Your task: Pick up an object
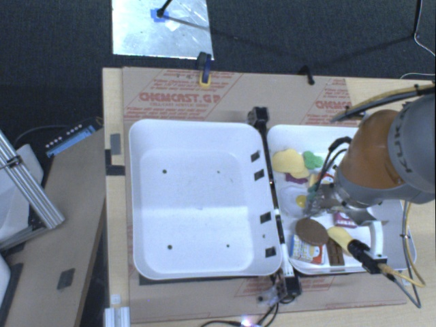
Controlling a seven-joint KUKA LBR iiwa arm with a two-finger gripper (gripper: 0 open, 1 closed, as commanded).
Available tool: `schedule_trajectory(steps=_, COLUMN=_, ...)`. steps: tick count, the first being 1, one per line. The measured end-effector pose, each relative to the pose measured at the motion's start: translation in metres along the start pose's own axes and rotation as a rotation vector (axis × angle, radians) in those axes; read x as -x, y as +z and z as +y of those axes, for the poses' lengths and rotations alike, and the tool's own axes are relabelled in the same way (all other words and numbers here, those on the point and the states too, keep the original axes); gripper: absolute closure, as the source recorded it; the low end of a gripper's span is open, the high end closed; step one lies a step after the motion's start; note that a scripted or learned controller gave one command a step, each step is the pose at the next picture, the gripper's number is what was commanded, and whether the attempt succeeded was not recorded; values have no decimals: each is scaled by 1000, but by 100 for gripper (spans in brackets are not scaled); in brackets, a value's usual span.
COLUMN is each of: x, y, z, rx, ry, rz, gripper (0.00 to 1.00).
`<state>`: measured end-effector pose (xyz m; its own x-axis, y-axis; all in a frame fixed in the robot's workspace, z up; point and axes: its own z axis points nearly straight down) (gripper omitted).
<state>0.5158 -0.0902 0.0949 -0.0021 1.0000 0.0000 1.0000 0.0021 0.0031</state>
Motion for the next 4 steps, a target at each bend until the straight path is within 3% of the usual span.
schedule_trajectory(steps=1, x=0, y=-10, z=1, rx=3, ry=0, rz=0, gripper=100)
schedule_trajectory(steps=2, x=-7, y=11, z=7, rx=-2, ry=-1, rz=0, gripper=100)
schedule_trajectory(steps=3, x=-82, y=-96, z=62, rx=12, ry=-12, rz=3, gripper=100)
schedule_trajectory(steps=4, x=-42, y=-89, z=-32, rx=-7, ry=6, rz=-1, gripper=100)
